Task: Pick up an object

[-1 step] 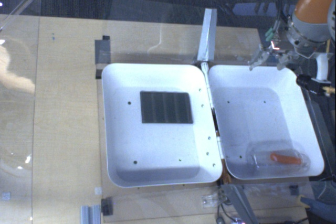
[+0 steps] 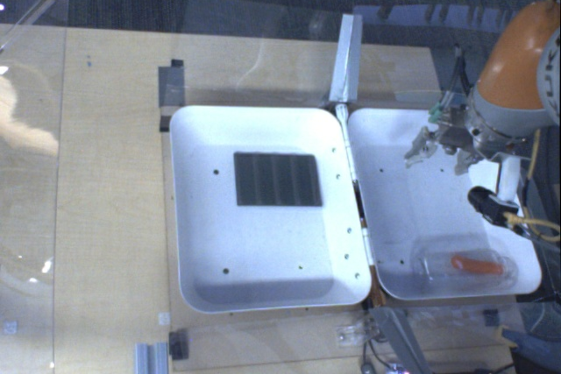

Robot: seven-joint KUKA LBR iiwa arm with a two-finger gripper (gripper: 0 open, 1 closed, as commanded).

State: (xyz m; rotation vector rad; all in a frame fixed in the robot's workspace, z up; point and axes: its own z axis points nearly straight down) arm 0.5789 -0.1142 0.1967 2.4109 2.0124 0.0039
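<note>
Pale wooden bench under two white bins, and I've got the gripper [image 2: 443,144] hanging fingers spread and empty over the right bin [image 2: 386,188], so I want it above the clear container with the orange piece [image 2: 465,263] at the near edge before descending.

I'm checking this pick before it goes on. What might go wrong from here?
1. The clear container with the orange thing inside lies against the right bin's near wall; the claw hangs well behind it, so a straight descent would likely close on nothing.
2. The container looks smooth and see-through, so it may slip or be misjudged.
3. The wall beside it leaves little room for the claw.
</note>
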